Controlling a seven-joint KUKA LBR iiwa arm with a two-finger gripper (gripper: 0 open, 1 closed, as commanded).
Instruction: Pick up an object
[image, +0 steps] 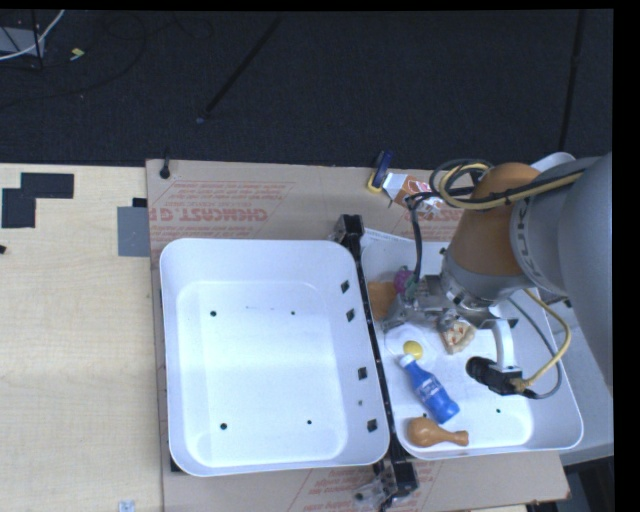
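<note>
The grey arm's gripper (432, 300) is reaching down into the right white bin (560, 432); whether it is open or closed, I cannot tell. Nearer lie a blue plastic bottle with a yellow cap (428, 384) and a tan drumstick-shaped toy (436, 433). Clutter beside it could spoil the grasp.

Two shallow white plastic bins sit side by side on a flat brown cardboard sheet (250, 200). The left bin (190, 300) touches the right bin (560, 425) along a black clamped seam. In the right bin, a blue plastic bottle with a yellow cap (428, 385) lies near the middle. A tan drumstick-shaped toy (436, 433) lies just in front of it, by the near wall. The grey arm with its orange band (500, 235) hangs over the bin's far part, reaching in from the right.
</note>
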